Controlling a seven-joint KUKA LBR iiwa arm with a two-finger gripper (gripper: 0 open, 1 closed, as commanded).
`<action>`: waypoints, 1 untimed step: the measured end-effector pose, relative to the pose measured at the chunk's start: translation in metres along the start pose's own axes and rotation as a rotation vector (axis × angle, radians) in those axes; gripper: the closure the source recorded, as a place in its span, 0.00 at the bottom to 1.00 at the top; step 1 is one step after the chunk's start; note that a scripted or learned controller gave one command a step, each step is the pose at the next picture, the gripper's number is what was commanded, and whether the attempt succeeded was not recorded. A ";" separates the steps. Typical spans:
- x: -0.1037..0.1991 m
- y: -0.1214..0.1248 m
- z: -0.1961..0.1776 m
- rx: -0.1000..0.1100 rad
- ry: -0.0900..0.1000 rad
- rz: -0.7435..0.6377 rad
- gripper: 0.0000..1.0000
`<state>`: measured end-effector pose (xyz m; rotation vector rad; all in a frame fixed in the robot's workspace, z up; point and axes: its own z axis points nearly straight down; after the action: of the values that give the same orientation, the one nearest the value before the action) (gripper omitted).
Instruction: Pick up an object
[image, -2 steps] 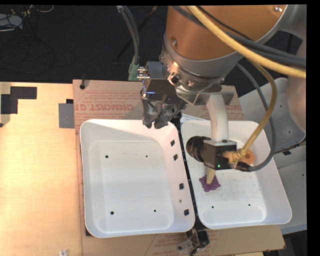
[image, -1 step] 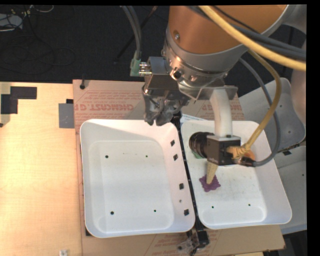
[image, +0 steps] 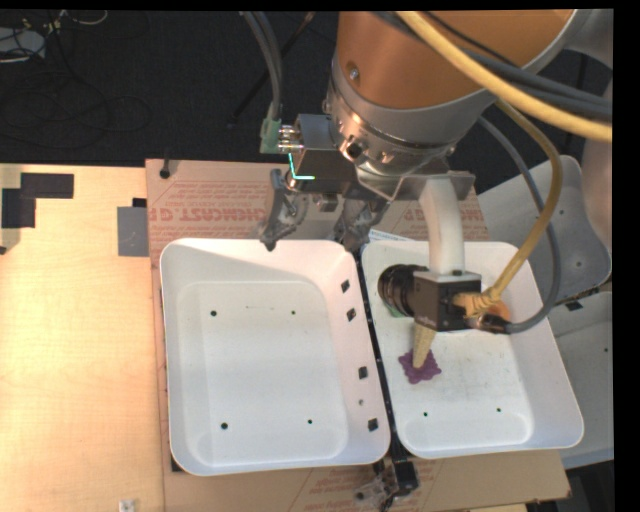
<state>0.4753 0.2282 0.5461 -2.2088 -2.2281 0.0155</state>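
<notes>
Your end effector (image: 311, 224) hangs with its two dark fingers (image: 272, 226) spread apart and nothing between them, over the far rim where the two bins meet. In the right bin (image: 540, 400) a purple object (image: 421, 368) lies beneath the arm's camera mount (image: 438, 296). The left bin (image: 255, 360) sits beside it on your worktop (image: 75, 330).

We are seeing the left bin (image: 190, 420) lying open to a reach from above, the arm (image: 430, 70) hanging over both bins' far rims, a purple object (image: 421, 368) sitting mid right bin (image: 540, 420), worktop (image: 70, 380) lying bare at left
</notes>
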 end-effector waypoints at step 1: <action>0.001 0.000 -0.010 0.003 -0.001 -0.005 1.00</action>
<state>0.4754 0.2290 0.5557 -2.2023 -2.2324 0.0208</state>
